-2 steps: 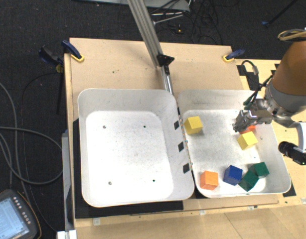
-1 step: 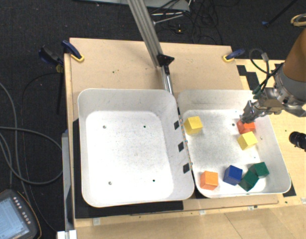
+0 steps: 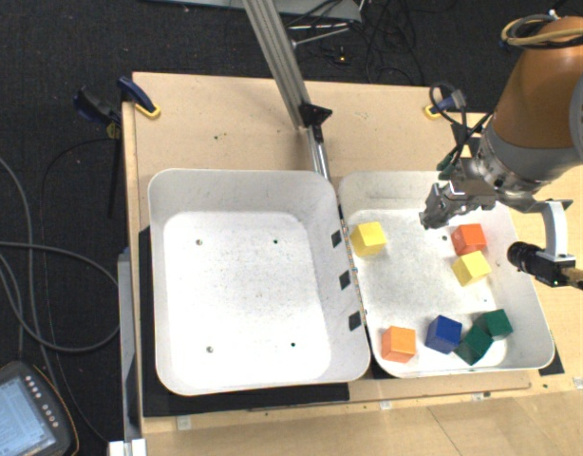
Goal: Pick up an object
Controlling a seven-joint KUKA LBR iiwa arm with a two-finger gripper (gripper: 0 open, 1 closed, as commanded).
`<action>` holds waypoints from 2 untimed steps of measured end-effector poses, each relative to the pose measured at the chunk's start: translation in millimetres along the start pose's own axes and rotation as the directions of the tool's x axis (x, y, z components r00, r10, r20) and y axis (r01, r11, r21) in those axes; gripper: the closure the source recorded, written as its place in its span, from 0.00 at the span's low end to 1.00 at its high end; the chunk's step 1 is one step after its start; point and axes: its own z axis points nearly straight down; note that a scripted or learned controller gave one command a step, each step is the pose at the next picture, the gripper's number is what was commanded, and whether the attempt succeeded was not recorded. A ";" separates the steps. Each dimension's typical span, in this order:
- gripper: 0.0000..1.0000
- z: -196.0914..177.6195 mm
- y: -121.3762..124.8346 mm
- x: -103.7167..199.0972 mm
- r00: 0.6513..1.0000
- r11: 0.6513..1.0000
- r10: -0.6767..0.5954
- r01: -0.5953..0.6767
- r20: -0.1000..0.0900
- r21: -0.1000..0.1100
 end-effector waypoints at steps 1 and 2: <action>1.00 11.2 32.3 52.7 1.000 1.000 0.000 0.000 0.000 0.000; 1.00 15.1 45.7 106.3 1.000 1.000 0.000 0.000 -0.001 0.000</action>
